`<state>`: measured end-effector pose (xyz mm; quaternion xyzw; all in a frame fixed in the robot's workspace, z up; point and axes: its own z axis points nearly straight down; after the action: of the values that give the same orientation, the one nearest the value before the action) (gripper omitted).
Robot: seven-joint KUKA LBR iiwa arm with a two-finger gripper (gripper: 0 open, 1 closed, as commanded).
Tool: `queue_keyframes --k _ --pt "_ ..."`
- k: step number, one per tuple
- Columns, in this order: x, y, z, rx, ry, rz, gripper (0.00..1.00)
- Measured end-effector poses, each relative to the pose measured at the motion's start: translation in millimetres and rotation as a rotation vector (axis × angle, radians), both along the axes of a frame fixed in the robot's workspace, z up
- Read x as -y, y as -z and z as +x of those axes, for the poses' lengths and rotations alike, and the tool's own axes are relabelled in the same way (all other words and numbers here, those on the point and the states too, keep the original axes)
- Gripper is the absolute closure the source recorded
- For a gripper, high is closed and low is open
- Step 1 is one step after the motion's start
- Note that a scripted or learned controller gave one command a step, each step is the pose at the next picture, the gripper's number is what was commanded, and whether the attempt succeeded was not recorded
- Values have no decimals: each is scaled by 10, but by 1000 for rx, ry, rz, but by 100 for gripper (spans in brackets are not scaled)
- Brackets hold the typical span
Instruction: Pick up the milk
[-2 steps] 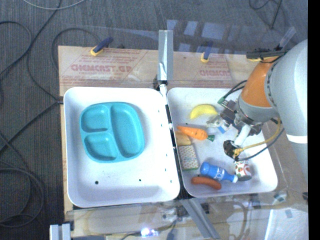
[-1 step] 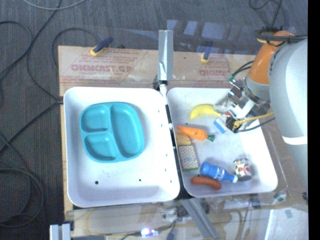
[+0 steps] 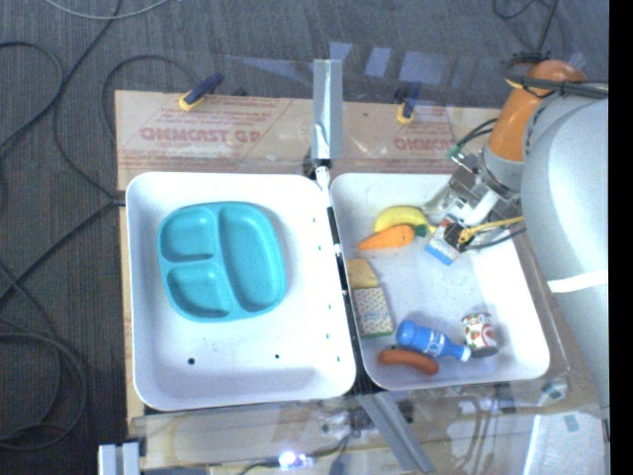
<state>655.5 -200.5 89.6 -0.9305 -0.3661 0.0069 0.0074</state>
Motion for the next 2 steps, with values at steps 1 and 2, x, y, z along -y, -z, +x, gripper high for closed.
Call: queue_keyframes --k 1,2 --pt "144 -1173 60 15 -127 -9 0" --pt "-195 -43 -743 15 2 -6 0"
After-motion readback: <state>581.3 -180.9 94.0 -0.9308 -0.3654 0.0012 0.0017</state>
